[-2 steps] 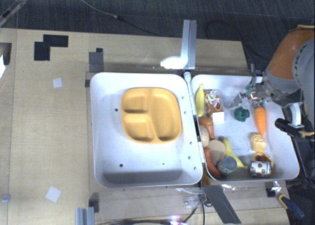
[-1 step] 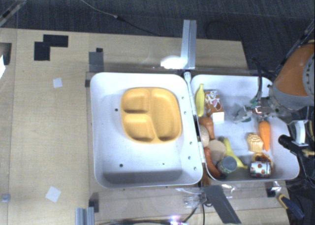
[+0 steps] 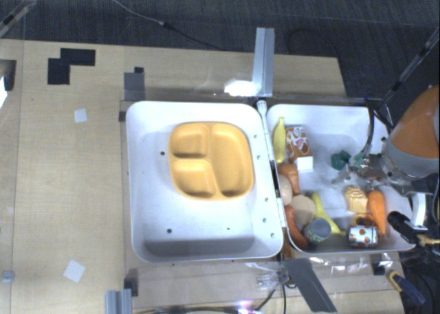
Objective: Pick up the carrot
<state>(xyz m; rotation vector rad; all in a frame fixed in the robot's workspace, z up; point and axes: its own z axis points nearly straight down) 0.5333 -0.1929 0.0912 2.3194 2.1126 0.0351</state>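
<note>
The carrot [image 3: 377,210] lies in the right bin [image 3: 323,115], near its lower right corner, just beside a ridged yellow piece [image 3: 355,199] and above a small printed can [image 3: 363,236]. The gripper [image 3: 363,170] hangs over that bin at the frame's right edge, just above the carrot; whether its fingers are spread or pressed together cannot be told. A yellow divided plate [image 3: 208,160] sits in the left bin [image 3: 148,189].
</note>
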